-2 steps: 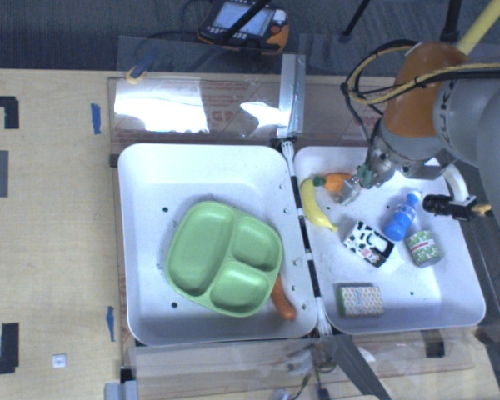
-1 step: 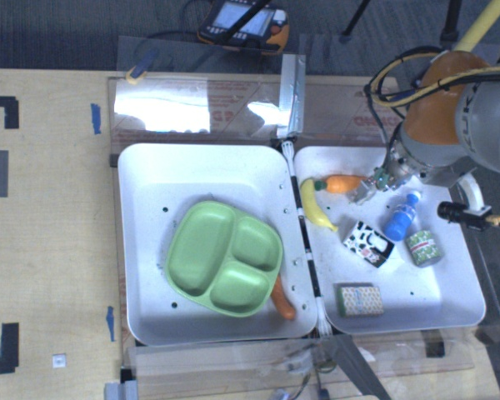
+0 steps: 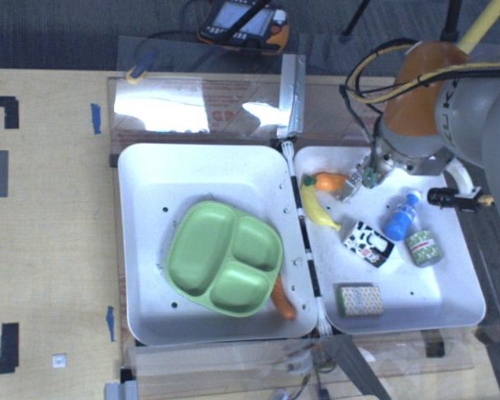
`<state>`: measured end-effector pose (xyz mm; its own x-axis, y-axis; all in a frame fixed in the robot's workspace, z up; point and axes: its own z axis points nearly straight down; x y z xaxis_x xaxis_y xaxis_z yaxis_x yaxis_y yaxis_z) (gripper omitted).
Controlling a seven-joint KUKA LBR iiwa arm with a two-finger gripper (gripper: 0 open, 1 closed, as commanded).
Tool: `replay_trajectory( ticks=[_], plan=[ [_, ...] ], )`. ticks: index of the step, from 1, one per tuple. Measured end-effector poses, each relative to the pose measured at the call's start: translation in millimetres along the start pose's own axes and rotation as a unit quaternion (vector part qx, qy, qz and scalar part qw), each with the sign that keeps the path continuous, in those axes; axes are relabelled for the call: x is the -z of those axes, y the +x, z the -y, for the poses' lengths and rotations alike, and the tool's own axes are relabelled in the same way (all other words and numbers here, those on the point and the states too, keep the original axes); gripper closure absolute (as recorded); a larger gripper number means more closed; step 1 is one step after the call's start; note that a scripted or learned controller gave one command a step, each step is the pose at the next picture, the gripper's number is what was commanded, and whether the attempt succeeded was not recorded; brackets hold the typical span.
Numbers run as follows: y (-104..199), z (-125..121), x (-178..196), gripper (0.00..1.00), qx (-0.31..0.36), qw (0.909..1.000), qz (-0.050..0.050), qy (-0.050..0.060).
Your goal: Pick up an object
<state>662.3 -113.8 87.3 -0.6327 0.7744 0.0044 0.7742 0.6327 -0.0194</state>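
My gripper [image 3: 356, 182] is low in the back left part of the right bin [image 3: 462, 294], hanging from the grey arm with its orange band [image 3: 421, 90]. It is right beside an orange toy [image 3: 327, 182], at that toy's right end; I cannot see whether it touches it. A yellow banana [image 3: 317, 211] lies just in front of the orange toy. Further right are a black-and-white patterned object [image 3: 367, 243], a blue bottle [image 3: 401, 217] and a green patterned can [image 3: 423, 247]. A green rectangular block [image 3: 358, 300] lies near the bin's front.
The left bin [image 3: 142, 223] holds a green divided plate [image 3: 225, 258] with an orange carrot-shaped toy [image 3: 282, 298] at its lower right edge. A clear panel [image 3: 200, 107] stands behind the left bin. Cables [image 3: 375, 65] loop above the arm.
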Motion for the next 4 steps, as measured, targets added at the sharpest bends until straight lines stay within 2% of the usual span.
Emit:
replay_trajectory(
  ticks=[1,2,3,4],
  plan=[
    [13,-4,0,0.00,-0.038,0.9993,0.002,-0.007],
    [13,-12,-1,0.00,-0.220,0.9754,-0.007,-0.003],
    [30,50,59,0.00,-0.174,0.9847,0.000,-0.010],
    [51,126,47,0.00,-0.075,0.9971,0.001,-0.010]
  ],
)
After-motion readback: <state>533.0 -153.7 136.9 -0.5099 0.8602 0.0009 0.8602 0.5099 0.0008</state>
